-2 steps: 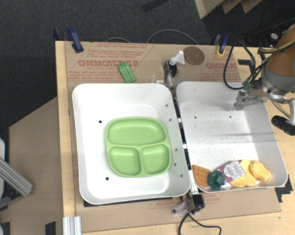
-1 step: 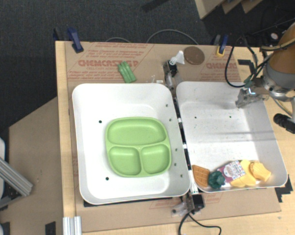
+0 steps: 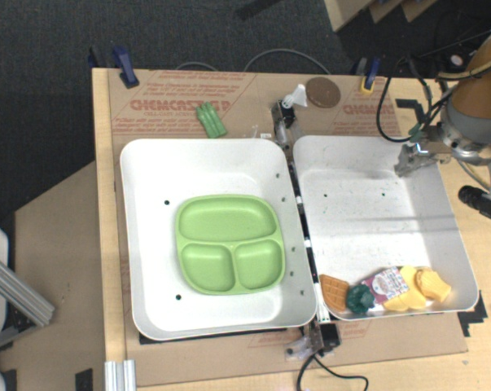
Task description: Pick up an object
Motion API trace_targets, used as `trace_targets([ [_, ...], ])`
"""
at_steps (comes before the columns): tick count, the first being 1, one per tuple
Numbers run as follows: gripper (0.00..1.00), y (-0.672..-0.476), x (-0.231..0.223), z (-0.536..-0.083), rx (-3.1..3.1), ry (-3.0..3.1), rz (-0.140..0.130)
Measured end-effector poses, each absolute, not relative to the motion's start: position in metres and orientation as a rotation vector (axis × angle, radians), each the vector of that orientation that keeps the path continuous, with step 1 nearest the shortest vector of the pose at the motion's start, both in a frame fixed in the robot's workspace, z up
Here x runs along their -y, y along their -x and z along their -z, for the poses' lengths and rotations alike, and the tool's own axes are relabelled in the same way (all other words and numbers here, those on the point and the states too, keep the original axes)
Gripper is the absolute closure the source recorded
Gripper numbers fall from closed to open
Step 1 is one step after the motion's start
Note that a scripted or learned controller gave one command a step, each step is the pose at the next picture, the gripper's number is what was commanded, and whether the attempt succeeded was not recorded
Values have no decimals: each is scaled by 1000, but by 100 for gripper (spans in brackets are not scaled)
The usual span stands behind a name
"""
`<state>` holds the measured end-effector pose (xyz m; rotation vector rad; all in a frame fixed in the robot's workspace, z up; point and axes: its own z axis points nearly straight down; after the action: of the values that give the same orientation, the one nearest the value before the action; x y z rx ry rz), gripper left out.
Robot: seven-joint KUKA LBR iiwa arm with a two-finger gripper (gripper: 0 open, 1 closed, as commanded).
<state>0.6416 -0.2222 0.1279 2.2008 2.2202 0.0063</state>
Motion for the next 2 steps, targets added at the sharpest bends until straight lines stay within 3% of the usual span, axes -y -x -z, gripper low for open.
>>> trace_targets([
  [1, 100, -575, 224, -82, -2223, -2230, 6],
  [2, 100, -552, 216, -188, -2215, -2216, -5],
])
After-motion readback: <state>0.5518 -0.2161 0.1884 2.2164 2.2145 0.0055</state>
